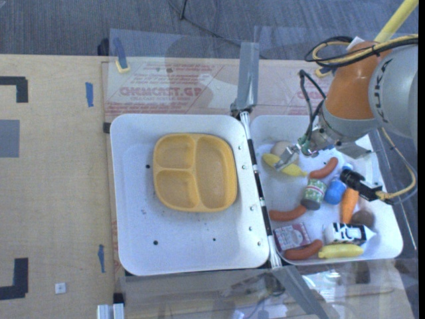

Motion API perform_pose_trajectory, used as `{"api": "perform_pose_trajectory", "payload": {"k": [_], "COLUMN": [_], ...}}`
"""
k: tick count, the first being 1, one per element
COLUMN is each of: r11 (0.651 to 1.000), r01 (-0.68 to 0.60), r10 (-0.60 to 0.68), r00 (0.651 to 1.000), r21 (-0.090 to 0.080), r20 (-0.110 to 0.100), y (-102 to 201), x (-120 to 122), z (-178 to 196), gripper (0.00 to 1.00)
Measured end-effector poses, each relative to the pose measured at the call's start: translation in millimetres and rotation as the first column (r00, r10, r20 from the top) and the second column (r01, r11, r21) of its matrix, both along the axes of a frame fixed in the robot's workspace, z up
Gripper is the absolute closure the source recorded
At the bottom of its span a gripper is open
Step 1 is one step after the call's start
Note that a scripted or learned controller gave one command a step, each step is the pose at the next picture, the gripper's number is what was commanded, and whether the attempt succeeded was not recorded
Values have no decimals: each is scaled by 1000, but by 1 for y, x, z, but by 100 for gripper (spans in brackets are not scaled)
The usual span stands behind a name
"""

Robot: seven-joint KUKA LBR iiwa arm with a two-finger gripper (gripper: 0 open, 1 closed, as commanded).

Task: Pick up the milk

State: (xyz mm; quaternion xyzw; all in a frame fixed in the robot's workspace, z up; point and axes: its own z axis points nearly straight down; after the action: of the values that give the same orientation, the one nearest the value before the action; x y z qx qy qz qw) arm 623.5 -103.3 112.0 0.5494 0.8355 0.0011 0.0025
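The milk (349, 232) is a small white carton with black cow patches. It lies on its side in the front right part of the right bin (392, 244). My gripper (291, 154) hangs low over the back left part of that bin, far from the milk and up-left of it. It is right above two yellow banana-like pieces (292, 170). Nothing can be made out in its grasp.
Around the milk lie a yellow corn-like piece (340, 250), an orange carrot (348, 205), a brown lump (363, 218), a blue cap (335, 191), a green jar (313, 193), a red-white packet (292, 234) and several sausages (287, 212). The left bin (133, 244) holds a yellow divided plate (195, 172).
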Motion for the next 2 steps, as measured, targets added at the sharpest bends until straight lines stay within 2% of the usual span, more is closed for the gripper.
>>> {"api": "perform_pose_trajectory", "payload": {"k": [1, 2], "r11": [999, 997], "r01": [-46, 77], "r10": [46, -77], "r00": [999, 997], "r21": [-1, 0], "r20": [0, 0], "y": [-63, -5], "x": [-1, 45], "z": [17, -9], "gripper": [0, 0]}}
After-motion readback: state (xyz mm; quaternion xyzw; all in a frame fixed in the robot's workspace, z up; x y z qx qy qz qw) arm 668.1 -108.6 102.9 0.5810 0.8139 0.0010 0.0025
